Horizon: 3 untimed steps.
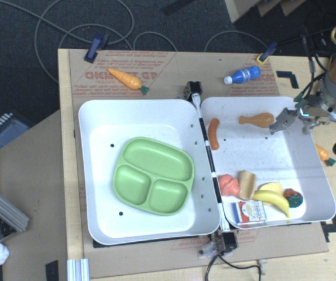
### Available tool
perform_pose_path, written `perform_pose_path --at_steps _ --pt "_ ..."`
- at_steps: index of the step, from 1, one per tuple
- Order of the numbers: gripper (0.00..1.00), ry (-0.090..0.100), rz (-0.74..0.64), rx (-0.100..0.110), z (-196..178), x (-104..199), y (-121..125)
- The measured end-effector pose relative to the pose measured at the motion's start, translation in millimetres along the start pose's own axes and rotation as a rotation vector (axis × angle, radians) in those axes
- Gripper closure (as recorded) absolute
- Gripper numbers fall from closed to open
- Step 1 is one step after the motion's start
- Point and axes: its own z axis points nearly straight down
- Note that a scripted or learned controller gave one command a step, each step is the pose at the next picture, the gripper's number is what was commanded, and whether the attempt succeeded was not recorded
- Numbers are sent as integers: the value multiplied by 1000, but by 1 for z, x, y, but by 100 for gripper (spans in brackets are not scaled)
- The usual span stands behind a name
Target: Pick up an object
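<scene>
Pincer (287, 122) of the grey arm hangs over the far right part of the right bin (308, 157), its fingers spread apart with nothing between them. A toy chicken drumstick (257, 120) lies just beside it toward the left, on the bin floor near the far wall; whether a fingertip touches it cannot be told.

Other toy foods share that bin. A sausage (213, 133) lies lengthwise against the left wall, well apart from the drumstick. Along the near edge sits a cluster: a pink lump (229, 185), a tan cylinder (247, 184) touching it, a banana (274, 197) next to that, a dark green and red piece (295, 199) at the banana's right end, and a small red and white carton (251, 211) in front of them.

Left bin (98, 157) holds a green divided plate (153, 175) with three compartments, set a little toward the near right of its middle.

Outside the bins, on the table (74, 215), a toy carrot (127, 79) lies beyond the left bin, and a blue bottle (243, 75) lies on its side beyond the right bin. A second small orange piece (322, 154) sits just past the right bin's right rim. Blue clamps (95, 47) grip the far edge of the table, and cables (86, 16) loop across the dark floor behind it.
</scene>
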Motion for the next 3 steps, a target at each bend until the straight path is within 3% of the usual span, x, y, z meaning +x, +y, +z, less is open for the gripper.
perform_pose_path --at_steps 1,2,3 --pt "0 1 0 0 114 32 2" --pt "0 12 -4 5 112 -27 71" --pt "0 0 0 0 56 -34 8"
